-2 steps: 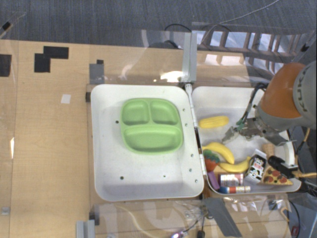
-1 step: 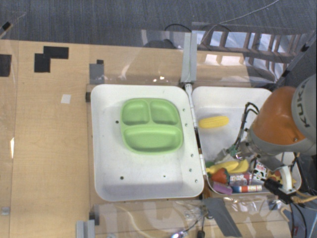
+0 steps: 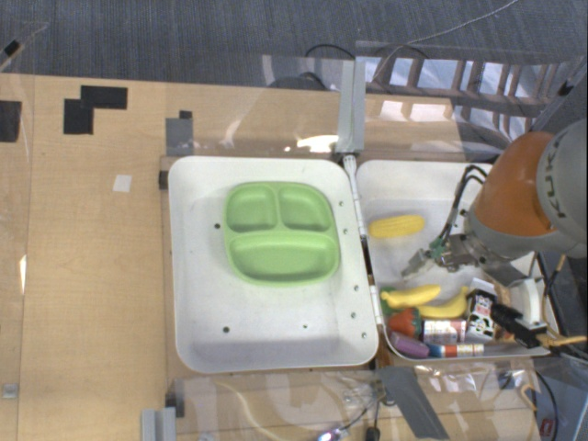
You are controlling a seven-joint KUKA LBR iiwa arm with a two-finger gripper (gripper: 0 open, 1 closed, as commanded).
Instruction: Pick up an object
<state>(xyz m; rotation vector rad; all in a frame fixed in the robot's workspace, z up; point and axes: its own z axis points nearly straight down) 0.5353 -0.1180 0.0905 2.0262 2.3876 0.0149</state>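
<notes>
Gripper (image 3: pixel 424 260) hovering in right bin (image 3: pixel 404 177), fingers spread, holding nothing. Corn cob (image 3: pixel 396 226) just up-left of fingertips, long axis left-right. Bananas (image 3: pixel 412 296) just below, amid clutter at near wall.

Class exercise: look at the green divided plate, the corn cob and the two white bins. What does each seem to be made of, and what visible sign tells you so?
Green divided plate: probably moulded plastic, matte; uniform colour, rounded compartment edges.
Corn cob: likely a plastic toy; flat even yellow with a slight sheen.
White bins: seemingly formed plastic, smooth semi-gloss; rounded corners, soft reflections. Painted metal cannot be ruled out.
</notes>
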